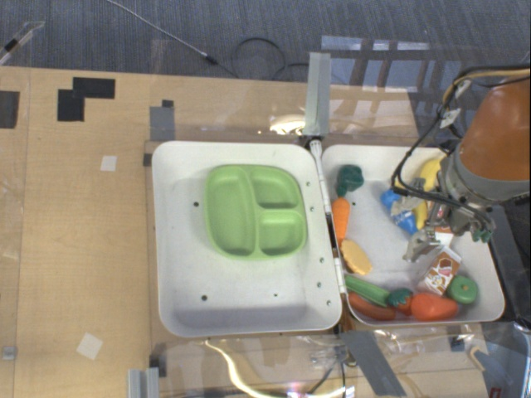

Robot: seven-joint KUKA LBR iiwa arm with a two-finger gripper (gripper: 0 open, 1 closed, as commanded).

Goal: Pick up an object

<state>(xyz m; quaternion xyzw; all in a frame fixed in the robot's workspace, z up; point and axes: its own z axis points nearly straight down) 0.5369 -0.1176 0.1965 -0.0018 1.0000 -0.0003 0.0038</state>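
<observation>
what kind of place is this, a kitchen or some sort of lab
Most likely a robot lab, not a kitchen: a robot arm reaches over two white bins on a taped workbench, and the food in the right one looks like toy pieces, such as a carrot.

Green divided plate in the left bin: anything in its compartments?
Empty. The green divided plate in the left bin shows bare green in all compartments.
</observation>
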